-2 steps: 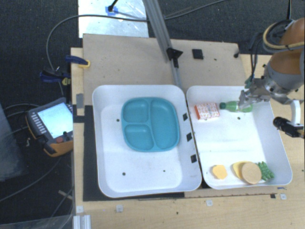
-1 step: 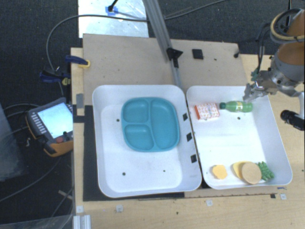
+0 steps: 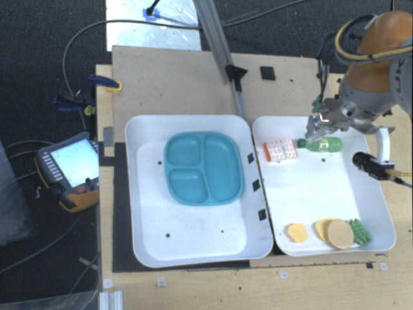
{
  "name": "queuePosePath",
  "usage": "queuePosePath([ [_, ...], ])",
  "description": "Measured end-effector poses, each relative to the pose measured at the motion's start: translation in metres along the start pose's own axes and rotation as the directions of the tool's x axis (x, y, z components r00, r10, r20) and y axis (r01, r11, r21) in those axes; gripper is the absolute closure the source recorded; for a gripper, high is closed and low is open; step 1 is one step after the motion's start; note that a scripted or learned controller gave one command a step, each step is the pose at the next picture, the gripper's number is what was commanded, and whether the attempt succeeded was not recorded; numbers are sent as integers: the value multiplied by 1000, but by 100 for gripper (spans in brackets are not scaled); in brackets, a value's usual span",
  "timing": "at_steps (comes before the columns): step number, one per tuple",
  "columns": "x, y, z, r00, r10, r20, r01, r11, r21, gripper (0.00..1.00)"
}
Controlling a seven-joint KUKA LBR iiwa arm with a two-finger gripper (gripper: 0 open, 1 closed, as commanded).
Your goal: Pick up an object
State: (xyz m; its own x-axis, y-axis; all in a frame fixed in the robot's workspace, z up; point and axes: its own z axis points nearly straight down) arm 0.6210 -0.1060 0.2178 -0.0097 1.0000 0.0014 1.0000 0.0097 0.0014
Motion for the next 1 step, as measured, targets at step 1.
queuePosePath([
  [1, 52, 6, -11, 1000, -1, -1, 1, 1000, -2, 100],
])
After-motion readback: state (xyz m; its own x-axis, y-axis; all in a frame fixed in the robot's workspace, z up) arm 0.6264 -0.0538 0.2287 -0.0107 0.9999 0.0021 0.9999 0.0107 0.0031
